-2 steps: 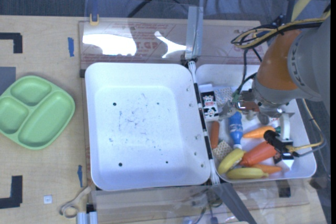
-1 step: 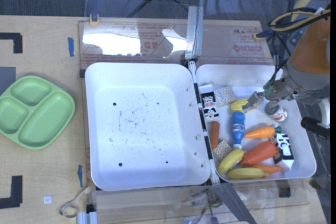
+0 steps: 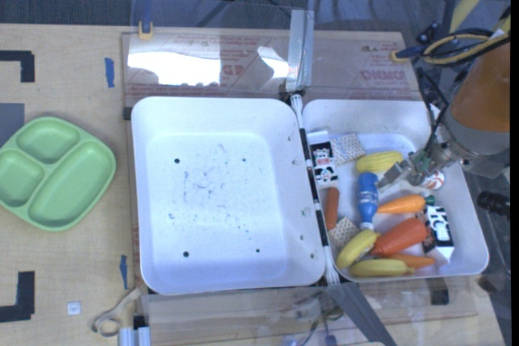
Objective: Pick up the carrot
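Observation:
The carrot (image 3: 401, 205), small and orange with a green stub at its right end, lies across the middle of the right bin (image 3: 477, 251). A larger orange-red carrot-like piece (image 3: 401, 235) lies just in front of it, and a thin orange one (image 3: 418, 261) sits nearer the front wall. My gripper (image 3: 410, 169) hangs just above and behind the small carrot, between it and a yellow banana (image 3: 379, 162). Its fingers stand open with nothing between them. The arm comes in from the right.
The right bin is crowded: a blue bottle (image 3: 367, 198), a brown sausage (image 3: 331, 207), black-and-white cartons (image 3: 322, 162), waffle pieces (image 3: 349, 146) and two yellow bananas (image 3: 357, 247) at the front. The left bin (image 3: 154, 174) is bare white. A green divided plate (image 3: 57, 170) lies on the bench at left.

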Action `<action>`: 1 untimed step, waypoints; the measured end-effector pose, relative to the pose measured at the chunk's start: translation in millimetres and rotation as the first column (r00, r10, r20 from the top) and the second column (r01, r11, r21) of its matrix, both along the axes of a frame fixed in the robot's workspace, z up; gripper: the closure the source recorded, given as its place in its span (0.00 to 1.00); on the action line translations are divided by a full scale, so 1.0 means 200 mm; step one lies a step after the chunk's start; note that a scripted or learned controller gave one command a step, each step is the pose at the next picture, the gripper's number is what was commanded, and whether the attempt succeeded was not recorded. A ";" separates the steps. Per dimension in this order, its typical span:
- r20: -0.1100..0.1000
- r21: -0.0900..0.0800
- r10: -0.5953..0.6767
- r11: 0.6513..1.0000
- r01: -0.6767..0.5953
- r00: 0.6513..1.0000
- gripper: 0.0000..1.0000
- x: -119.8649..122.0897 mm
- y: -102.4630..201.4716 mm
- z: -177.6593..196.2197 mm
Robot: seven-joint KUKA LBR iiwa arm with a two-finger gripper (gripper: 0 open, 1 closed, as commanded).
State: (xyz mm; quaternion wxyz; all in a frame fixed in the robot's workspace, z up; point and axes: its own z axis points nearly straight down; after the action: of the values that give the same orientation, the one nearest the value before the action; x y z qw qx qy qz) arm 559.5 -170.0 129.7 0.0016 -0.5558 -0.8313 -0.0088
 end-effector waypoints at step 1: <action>-0.006 -0.016 0.174 0.985 -0.174 0.985 0.00 -0.08 0.10 0.12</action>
State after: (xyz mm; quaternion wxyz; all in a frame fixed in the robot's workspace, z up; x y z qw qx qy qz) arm 542.8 -150.2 153.6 -0.0002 -0.4811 -0.8767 -0.0005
